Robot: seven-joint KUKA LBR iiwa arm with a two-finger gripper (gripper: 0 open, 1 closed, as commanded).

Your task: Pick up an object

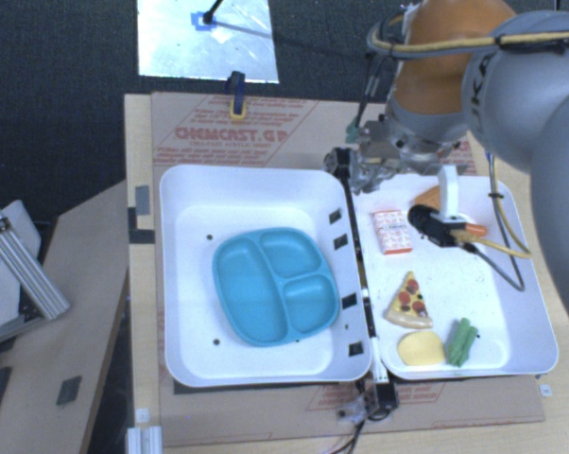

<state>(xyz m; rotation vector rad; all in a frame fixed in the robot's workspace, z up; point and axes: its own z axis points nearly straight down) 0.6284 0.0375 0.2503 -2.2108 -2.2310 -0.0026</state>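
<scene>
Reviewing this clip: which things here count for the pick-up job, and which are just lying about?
Job, likely: claw; in the right bin, red-and-white packet, pizza slice, yellow disc, green piece.
Lying about: blue divided plate in the left bin; metal sheet; clamp.

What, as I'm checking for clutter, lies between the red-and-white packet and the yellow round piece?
A toy pizza slice lies between the red-and-white packet and the yellow round piece, in the camera view.
</scene>
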